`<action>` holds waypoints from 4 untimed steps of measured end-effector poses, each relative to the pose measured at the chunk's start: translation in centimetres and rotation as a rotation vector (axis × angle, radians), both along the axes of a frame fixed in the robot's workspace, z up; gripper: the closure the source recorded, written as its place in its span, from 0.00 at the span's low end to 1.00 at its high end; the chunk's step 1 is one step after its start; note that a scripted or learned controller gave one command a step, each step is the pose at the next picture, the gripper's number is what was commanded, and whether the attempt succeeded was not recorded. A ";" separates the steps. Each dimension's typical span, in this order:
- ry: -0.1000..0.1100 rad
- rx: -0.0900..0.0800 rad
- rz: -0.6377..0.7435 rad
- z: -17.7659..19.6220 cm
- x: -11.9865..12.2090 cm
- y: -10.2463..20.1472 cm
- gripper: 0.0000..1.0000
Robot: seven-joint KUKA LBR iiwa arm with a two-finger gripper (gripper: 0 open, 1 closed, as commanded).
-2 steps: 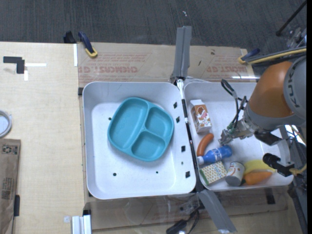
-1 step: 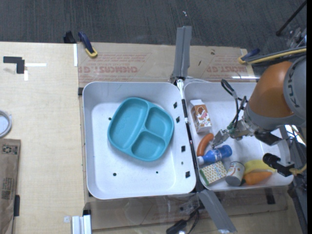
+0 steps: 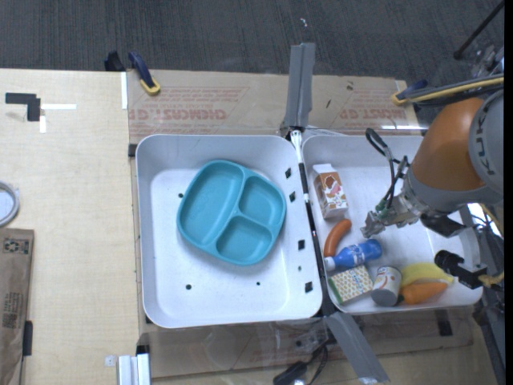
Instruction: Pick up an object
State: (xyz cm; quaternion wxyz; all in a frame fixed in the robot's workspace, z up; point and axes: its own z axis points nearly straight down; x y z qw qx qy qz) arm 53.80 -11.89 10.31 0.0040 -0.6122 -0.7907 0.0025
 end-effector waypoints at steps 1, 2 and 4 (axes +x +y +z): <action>0.000 0.000 0.001 0.0 0.0 0.0 0.00; -0.006 0.000 -0.040 -0.7 -0.9 0.7 0.00; -0.004 -0.001 -0.044 0.0 -0.8 0.5 0.00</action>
